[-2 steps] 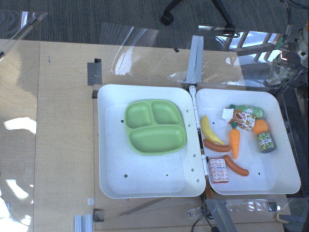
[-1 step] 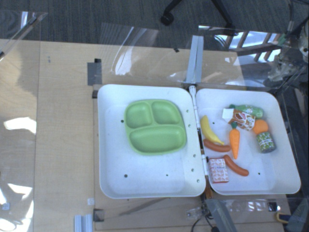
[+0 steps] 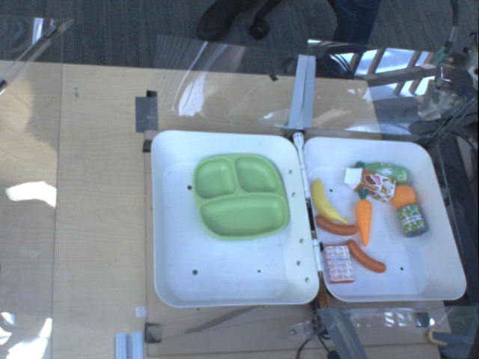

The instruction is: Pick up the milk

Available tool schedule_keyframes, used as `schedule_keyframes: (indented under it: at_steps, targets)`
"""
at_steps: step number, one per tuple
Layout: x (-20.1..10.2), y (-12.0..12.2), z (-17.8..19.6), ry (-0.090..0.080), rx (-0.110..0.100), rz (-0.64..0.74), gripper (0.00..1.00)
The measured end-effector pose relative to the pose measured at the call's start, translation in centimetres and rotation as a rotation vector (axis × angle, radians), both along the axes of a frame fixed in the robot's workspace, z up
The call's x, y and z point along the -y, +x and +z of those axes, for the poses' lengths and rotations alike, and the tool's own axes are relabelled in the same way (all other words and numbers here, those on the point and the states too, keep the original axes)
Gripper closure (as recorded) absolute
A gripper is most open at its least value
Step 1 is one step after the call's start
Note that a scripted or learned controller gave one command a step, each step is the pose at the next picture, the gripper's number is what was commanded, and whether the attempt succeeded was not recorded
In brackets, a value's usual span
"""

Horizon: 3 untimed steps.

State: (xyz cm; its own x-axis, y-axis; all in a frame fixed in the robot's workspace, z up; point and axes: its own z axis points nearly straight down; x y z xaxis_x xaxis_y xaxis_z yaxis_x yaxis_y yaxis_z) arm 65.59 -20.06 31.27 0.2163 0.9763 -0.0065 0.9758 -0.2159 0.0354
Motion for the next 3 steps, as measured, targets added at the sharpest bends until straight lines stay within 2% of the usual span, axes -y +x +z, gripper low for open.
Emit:
schedule_keyframes:
  at_steps: [1, 3]
  targets:
    - [-5.0, 1.4, -6.6, 0.017, -0.028, -0.191, 1.0]
    - [-5.3, 1.8, -4.2, 0.013, -0.013, -0.177, 1.0]
